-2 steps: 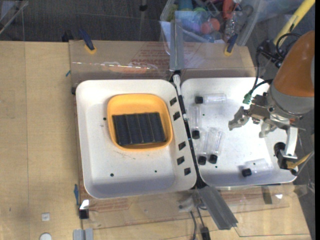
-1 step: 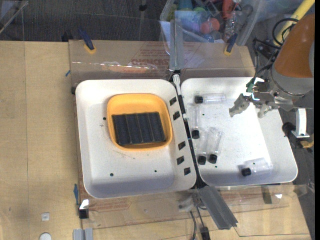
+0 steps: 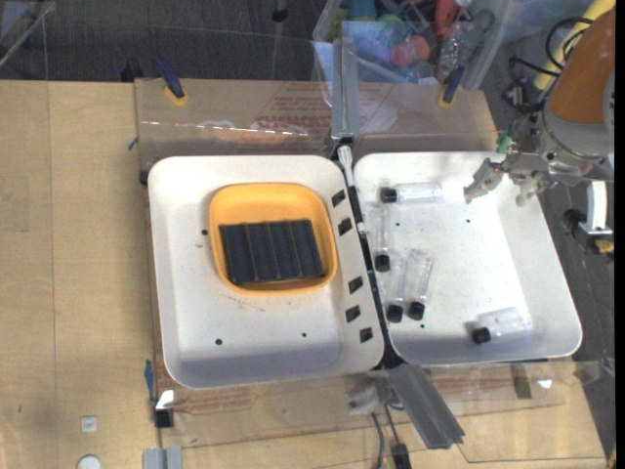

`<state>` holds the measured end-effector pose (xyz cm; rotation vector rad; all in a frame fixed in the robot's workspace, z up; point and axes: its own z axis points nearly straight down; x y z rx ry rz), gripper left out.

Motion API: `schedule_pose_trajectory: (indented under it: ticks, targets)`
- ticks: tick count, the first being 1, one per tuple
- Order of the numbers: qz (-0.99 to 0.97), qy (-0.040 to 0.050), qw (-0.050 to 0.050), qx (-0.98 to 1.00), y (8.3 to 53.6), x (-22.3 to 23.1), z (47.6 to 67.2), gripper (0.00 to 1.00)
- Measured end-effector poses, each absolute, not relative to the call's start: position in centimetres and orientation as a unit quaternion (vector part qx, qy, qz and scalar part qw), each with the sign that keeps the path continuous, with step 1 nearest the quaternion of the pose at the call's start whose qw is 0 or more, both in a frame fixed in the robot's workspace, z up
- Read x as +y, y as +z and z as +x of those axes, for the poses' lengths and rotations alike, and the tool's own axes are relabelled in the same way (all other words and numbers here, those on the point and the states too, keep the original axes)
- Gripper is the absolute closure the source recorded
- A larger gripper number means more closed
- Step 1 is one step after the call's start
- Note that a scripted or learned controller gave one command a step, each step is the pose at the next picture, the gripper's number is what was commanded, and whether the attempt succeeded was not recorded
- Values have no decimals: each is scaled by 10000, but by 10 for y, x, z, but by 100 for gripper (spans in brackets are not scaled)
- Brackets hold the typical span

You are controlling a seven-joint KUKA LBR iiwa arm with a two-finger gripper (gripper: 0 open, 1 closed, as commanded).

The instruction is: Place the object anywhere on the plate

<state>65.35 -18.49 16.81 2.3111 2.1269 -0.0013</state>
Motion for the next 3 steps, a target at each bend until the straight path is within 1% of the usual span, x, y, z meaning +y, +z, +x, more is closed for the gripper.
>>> schedule_pose_trajectory:
  ticks: [1, 2, 3]
  targets:
    - [6918, 2, 20, 7221, 218, -209, 668, 0]
    - [6637, 1, 23, 7480, 225, -222, 668, 0]
    - [6102, 4, 33, 7923, 235, -221, 668, 0]
